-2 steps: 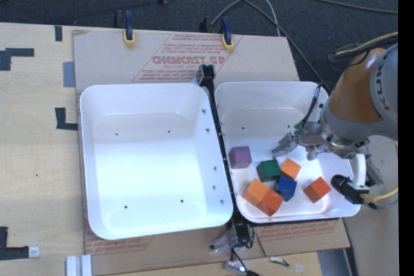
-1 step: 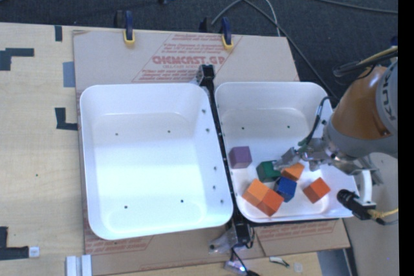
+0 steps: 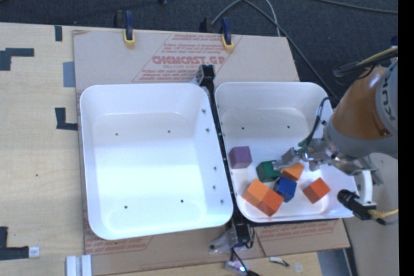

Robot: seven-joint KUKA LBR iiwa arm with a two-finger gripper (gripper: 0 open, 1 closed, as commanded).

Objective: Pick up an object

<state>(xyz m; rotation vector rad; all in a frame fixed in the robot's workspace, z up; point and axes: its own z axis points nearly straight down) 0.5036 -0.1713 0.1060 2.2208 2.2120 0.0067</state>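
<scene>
Crowding right bin's [image 3: 272, 95] front edge, blocks [image 3: 263, 196]

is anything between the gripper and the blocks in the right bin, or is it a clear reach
Nothing visible stands in the way. The gripper is already low inside the right bin, right at the cluster: the green block and small orange block sit just beside its tip, with the blue block just below them. The purple block lies apart, to the left.

You see a wood bench [image 3: 32, 152], cardboard sheet [image 3: 187, 55] clamped on it, two white bins [image 3: 145, 97] side by side.
</scene>
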